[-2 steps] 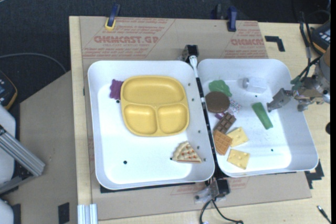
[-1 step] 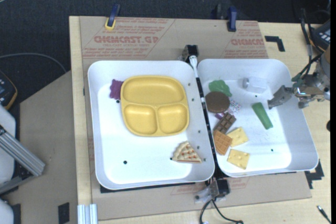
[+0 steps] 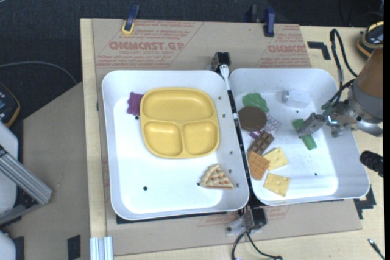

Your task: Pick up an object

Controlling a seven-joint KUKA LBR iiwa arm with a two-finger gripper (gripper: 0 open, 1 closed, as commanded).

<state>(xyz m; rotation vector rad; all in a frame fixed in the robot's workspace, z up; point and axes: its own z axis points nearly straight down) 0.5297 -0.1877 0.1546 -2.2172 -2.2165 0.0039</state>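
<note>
**Gripper over green piece in right bin**

Bench board (image 3: 183,39) of brown printed card carries two shallow white bins side by side. Left bin (image 3: 125,179) holds a yellow divided tray (image 3: 180,120) near its centre, with one wide compartment on the far side and two smaller ones nearer the camera. Right bin (image 3: 323,182) is entered from three o'clock by the grey arm (image 3: 373,91), whose gripper (image 3: 312,125) sits a little right of that bin's centre.

Just at the gripper's tip lies a small green piece (image 3: 306,136); it appears elongated, its long axis running roughly from eleven o'clock to five o'clock, the five o'clock end poking out below the fingertips. Whether the jaws are apart or clamped on it cannot be told from this angle.

At ten o'clock from the tray, touching its corner, is a purple item (image 3: 133,102). A waffle wedge (image 3: 217,178) lies at five o'clock from the tray. Along the right bin's left side sit a green leafy item (image 3: 254,100), a brown round disc (image 3: 251,117) just below it, a brown chocolate-like bar (image 3: 261,143), an orange cracker (image 3: 258,164), and two yellow cheese pieces (image 3: 275,158) (image 3: 277,184). A clear, pale object (image 3: 294,97) rests at twelve o'clock from the gripper.
</note>
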